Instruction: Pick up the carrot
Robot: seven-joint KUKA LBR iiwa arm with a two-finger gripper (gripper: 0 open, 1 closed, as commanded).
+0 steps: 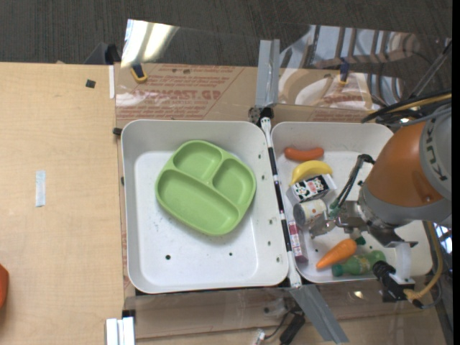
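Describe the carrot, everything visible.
The carrot is orange, smooth and tapered, probably a plastic toy. It lies on the floor of the right bin near the front wall, tip toward the divider, thick end under the arm's wrist. A green object touches its thick end. Whether the gripper touches it is unclear.

Robot lab or test bench, not a home. Two white bins (136,214) sit side by side on a plywood benchtop (57,178), clamped with metal brackets (267,70). Cardboard sheet (187,92) and clear plastic panels (359,56) stand behind them. Industrial arm (410,171) with cables on the right. Dark carpet floor (215,6) beyond. Toy food and a green divided plate (206,186) serve as test props.
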